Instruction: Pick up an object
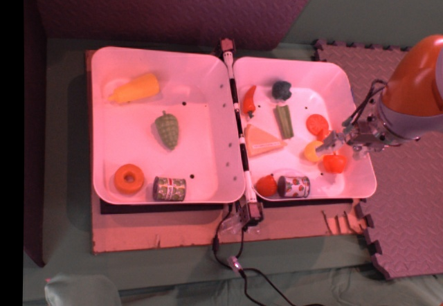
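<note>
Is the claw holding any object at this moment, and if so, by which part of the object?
It cannot be told. The claw is just above an orange-red piece in the right bin, but no grasp is visible.

Both white bins (208,100) look smooth glossy plastic; the floor mat (408,228) is textured foam.

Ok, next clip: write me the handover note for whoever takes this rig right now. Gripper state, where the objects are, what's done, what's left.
Gripper: low over the right bin's right side, just above a small orange-red piece; I cannot tell whether anything is gripped.
Right bin also holds: yellow piece, red round piece, green stick, dark lump, red pepper, sandwich wedge, red ball, tomato can.
Left bin: orange bottle, green leaf-shaped piece, orange ring, green can.
Done: the approach only, no lift visible.
Left: grip one object and raise it.
</note>
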Robot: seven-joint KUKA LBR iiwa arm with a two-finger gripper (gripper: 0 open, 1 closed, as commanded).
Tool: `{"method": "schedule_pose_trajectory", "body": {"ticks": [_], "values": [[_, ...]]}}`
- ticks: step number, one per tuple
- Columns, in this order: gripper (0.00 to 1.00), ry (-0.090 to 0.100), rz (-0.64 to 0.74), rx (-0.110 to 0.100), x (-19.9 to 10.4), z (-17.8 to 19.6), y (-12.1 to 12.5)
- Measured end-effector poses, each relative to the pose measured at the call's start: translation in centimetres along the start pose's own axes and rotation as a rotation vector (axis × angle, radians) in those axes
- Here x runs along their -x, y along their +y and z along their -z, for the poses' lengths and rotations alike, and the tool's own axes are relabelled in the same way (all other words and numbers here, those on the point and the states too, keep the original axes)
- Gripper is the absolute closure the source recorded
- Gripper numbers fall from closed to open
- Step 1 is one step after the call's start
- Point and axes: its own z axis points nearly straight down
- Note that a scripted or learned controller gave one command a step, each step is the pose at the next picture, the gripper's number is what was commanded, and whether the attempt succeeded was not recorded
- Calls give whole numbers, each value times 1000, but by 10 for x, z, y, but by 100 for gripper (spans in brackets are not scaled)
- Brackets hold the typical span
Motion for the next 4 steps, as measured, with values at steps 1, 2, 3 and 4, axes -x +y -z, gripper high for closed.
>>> {"method": "schedule_pose_trajectory", "body": {"ticks": [1, 2, 3, 4], "values": [[0, 0, 0, 0, 0, 0, 0], [0, 2, -1, -6, 9, -57, 1], [0, 4, 3, 9, 10, -99, 5], [100, -7, -4, 23, 14, -85, 8]]}}
